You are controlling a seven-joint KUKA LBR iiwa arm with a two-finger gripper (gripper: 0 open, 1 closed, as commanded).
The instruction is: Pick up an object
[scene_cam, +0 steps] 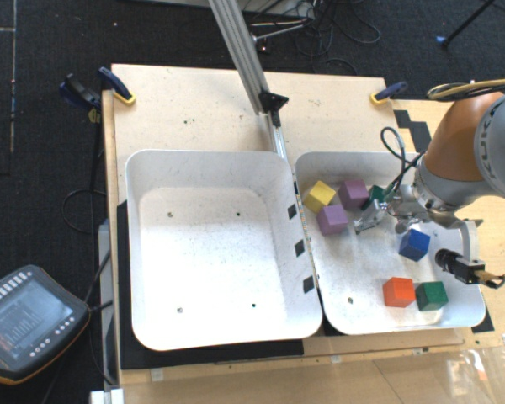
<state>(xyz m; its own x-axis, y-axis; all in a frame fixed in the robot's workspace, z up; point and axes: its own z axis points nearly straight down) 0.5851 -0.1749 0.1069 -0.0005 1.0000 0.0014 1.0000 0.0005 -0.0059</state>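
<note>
A robot arm's gripper (369,219) hangs low in the right bin (463,320), its grip impossible to make out, just beside two purple blocks (333,218) and a yellow block (320,195); blue (415,245), orange (398,292) and green (432,295) blocks lie nearby

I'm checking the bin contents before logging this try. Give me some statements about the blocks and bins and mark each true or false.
1. The yellow block lies in the right bin. True.
2. The orange block touches the yellow block. False: they lie far apart, and the orange block sits beside the green block.
3. Two purple blocks lie near the yellow one. True.
4. The blue block lies in the left bin. False: it lies in the right bin.
</note>
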